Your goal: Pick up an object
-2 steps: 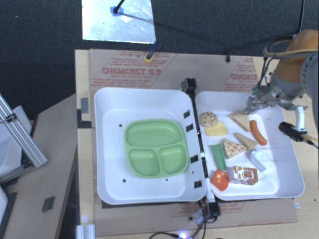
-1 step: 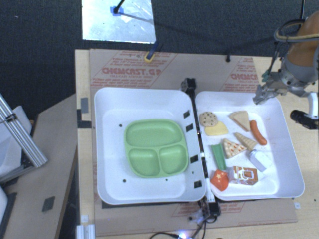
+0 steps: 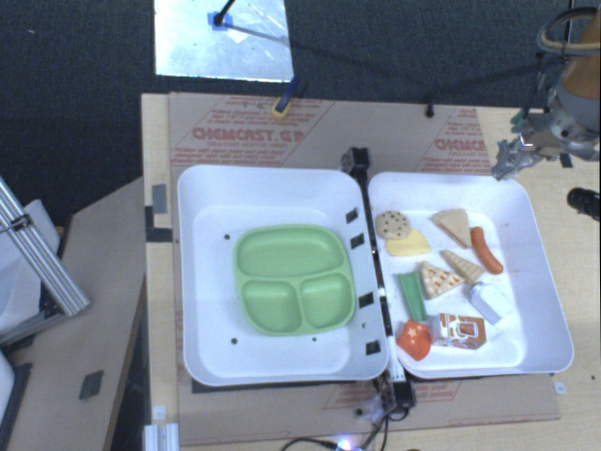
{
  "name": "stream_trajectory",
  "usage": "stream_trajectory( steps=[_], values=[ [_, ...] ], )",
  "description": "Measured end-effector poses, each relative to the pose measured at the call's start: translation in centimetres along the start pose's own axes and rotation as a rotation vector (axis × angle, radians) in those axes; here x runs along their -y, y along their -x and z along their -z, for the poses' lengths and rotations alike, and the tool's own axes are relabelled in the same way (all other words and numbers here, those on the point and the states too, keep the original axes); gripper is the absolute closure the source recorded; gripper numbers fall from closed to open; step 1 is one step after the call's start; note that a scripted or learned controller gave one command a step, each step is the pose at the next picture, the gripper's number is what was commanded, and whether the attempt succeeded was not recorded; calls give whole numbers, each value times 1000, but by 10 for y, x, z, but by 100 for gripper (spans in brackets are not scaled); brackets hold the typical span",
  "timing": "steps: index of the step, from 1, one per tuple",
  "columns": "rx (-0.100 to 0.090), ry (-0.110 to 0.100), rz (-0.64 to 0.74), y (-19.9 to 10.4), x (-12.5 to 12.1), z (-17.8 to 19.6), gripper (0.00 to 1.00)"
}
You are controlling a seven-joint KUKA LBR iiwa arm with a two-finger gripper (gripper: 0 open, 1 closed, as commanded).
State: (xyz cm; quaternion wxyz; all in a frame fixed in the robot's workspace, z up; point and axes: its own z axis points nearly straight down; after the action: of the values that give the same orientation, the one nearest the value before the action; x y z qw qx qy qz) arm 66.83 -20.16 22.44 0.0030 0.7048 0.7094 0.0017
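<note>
The right bin (image 3: 540, 252) holds several toy foods: a cookie (image 3: 391, 224), a yellow cheese piece (image 3: 408, 244), a bread slice (image 3: 454, 225), a sausage (image 3: 485, 250), a pizza slice (image 3: 437, 279), a cone-shaped wedge (image 3: 464, 266), a green stick (image 3: 411, 295), a tomato (image 3: 414, 340), a small carton (image 3: 461, 331) and a grey block (image 3: 485, 303). My gripper (image 3: 512, 158) hangs above the bench just beyond the right bin's far right corner, away from all the foods.
The left bin (image 3: 202, 252) holds a green three-compartment tray (image 3: 289, 278). A black divider with clips (image 3: 368, 252) runs between the bins. A shiny metal sheet (image 3: 223, 26) lies at the back. A metal frame (image 3: 38, 252) stands at the left.
</note>
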Motion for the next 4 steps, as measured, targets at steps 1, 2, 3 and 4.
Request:
stream_trajectory(
  steps=[1, 2, 3, 4],
  values=[
    [-4, -4, 4, -63, -2, -2, 100],
    [-3, -6, 3, -113, 9, -7, 100],
    [-4, -5, 4, -162, 17, 3, 100],
    [-2, -3, 0, -162, 3, 6, 100]
  ],
)
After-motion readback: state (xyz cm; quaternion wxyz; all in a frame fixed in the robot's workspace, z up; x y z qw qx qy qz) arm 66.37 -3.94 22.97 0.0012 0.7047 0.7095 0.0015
